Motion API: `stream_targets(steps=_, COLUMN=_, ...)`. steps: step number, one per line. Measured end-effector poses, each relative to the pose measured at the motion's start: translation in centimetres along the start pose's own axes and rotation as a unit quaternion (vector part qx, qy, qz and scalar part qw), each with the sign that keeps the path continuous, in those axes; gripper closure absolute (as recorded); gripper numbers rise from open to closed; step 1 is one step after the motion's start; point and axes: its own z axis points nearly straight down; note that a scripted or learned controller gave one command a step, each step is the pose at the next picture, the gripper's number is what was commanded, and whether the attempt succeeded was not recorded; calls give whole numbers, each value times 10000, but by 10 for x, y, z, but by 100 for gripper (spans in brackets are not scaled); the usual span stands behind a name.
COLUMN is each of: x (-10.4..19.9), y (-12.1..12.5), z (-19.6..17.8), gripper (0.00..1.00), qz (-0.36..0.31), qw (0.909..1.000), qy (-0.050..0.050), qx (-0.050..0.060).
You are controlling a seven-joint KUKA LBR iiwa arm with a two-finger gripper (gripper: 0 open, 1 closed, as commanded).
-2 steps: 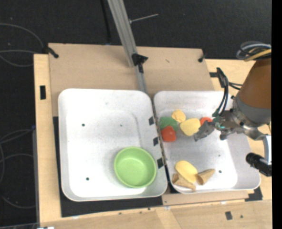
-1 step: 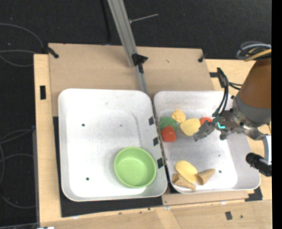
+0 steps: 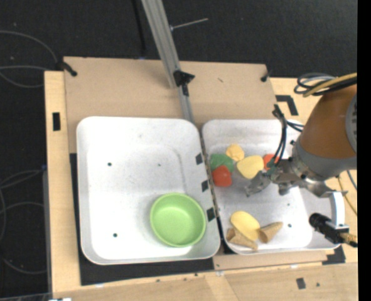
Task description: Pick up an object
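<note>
Nearest, by the right bin's (image 3: 254, 129) front edge, lie a yellow toy (image 3: 244, 223) and tan pieces (image 3: 270, 231). Mid-bin, the yellow piece (image 3: 250, 166) looks light, smooth (likely slippery); pinch its narrow sides. Tool (image 3: 255, 185) beside it; its opening unreadable.

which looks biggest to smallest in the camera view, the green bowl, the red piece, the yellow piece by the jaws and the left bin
1. left bin
2. green bowl
3. yellow piece by the gripper
4. red piece

The last two look close in size, and the red piece is partly tucked against a green piece, so that order is unsure.
</note>
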Motion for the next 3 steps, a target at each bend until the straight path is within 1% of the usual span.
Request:
stream_targets(steps=1, x=4, y=-9, z=57, gripper=0, qz=-3, qw=10000, qy=3, qx=9)
stream_targets(steps=2, x=2, y=-9, z=76, gripper=0, qz=2, qw=10000, qy=-6, qx=-13)
stream_targets(steps=3, x=2, y=-7, z=64, gripper=100, qz=26, qw=10000, qy=8, qx=-40)
